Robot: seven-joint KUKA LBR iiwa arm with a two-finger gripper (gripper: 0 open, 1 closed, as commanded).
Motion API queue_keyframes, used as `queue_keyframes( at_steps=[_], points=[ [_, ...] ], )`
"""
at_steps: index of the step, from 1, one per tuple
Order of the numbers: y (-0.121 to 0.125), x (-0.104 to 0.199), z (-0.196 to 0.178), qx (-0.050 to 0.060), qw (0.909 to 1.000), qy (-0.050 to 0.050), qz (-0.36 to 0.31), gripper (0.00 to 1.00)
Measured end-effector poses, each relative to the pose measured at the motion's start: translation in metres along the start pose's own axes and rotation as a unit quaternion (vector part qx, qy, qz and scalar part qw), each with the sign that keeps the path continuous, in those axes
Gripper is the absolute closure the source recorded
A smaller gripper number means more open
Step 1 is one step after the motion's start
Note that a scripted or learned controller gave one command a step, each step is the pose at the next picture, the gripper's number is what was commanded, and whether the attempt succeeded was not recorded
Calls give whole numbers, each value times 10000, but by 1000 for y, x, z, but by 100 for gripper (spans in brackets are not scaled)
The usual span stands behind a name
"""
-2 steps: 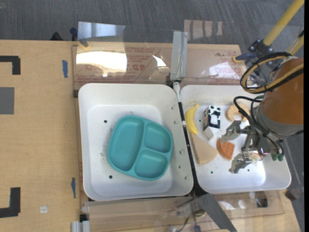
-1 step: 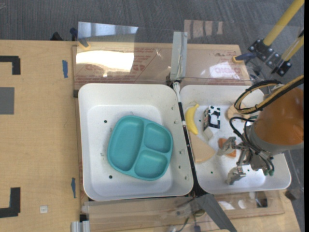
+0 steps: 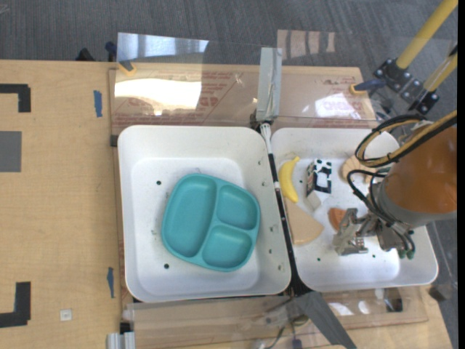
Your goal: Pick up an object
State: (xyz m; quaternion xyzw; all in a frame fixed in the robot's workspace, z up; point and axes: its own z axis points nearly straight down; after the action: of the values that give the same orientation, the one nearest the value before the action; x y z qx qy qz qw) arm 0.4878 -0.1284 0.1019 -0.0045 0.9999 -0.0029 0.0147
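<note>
The end effector (image 3: 354,240) hangs low in the right bin (image 3: 418,271) — whether open or closed, I cannot tell. Just left of it lies an orange piece (image 3: 336,216) (probably light, stiff) — best pinched across its short sides.

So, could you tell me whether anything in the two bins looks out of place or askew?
Nothing looks spilled or damaged. The teal divided plastic plate lies rotated askew in the left white bin. In the right white bin, a yellow banana and small items cluster by the divider, beside the tool.
</note>
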Motion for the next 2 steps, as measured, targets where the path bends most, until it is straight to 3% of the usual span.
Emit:
queue_keyframes(
  at_steps=[1,2],
  points=[
    [1,-2,-10,6,10000,-29,-5,100],
    [33,-31,-33,-58,9803,96,-1973,100]
  ],
)
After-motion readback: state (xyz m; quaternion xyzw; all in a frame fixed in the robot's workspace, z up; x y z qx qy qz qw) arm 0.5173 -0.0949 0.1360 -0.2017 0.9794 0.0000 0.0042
